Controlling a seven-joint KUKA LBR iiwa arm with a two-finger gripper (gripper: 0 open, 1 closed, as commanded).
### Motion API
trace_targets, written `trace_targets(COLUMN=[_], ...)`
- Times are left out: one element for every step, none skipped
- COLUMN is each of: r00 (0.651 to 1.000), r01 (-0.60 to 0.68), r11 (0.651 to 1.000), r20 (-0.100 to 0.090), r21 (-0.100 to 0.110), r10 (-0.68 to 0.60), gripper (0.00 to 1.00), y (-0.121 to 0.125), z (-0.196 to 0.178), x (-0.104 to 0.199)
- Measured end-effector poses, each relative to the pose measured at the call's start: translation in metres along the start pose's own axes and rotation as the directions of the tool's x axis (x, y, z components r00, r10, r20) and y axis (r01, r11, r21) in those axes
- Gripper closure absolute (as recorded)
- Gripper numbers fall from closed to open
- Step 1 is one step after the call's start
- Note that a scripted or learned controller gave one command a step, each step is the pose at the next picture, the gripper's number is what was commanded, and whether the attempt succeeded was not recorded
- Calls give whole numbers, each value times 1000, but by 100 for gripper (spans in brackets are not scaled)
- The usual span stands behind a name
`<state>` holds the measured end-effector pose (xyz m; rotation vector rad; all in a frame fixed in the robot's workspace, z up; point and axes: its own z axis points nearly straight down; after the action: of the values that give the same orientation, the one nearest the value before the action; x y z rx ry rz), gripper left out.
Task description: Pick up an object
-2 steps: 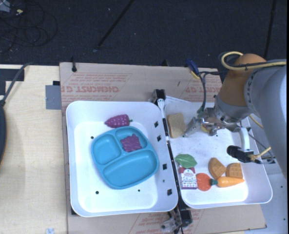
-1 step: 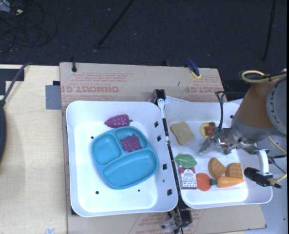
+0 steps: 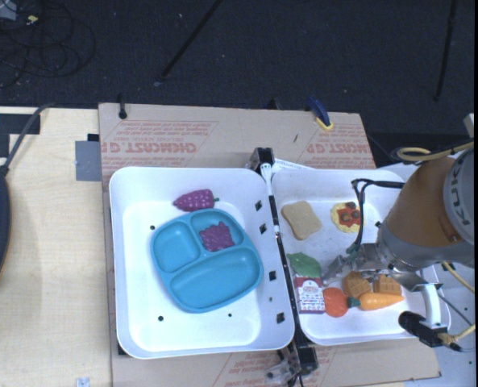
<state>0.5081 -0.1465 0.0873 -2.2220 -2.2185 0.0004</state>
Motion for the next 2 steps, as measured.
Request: trace_targets(r00=[1000, 1000], r01=[-4, -4], r11=[1000, 1000], r20=[-3, -3], r21=[2, 3], r10=[4, 4], gripper=[100, 0], y=[2, 1], z=[-9, -9], x=[-2, -2])
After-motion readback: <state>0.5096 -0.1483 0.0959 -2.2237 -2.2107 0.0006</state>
